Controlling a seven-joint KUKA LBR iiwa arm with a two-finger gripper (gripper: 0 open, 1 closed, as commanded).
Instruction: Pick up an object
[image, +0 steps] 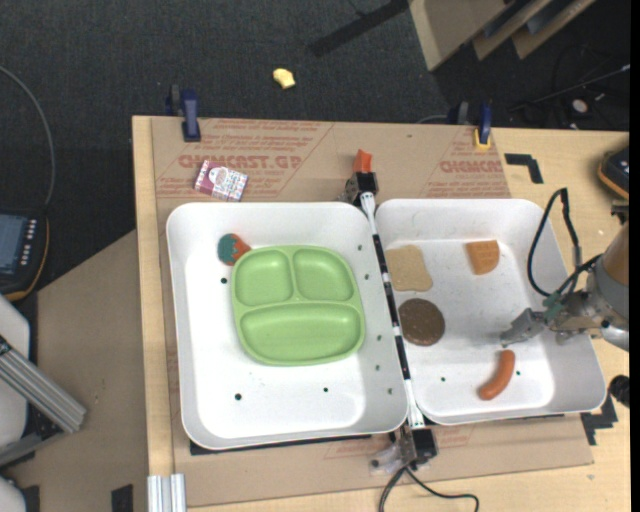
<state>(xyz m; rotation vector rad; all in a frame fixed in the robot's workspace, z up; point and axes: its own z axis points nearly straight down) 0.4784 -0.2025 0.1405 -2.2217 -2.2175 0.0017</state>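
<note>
Two shallow white bins are being borne side by side on the bench (160, 250). The left bin (200, 380) is being occupied by a green divided plate (296, 304), with a small red and green object (233, 248) lying just beside the plate's upper left corner.

Four items are being held in the right bin (560, 395): a tan slice (408, 268) near the upper left, a dark brown round patty (421, 323) just below it, an orange block (483, 256) toward the upper middle, and a reddish sausage (496, 375) lying tilted near the lower right.

The gripper (524, 327) is being positioned inside the right bin at its right side, just above the sausage and apart from it. Nothing is being seen between its parts, and whether it is wide or narrow cannot be told.

A small pink packet (220, 180) is lying on the bench above the left bin. A yellow scrap (285, 77) is lying on the dark floor beyond the bench.
</note>
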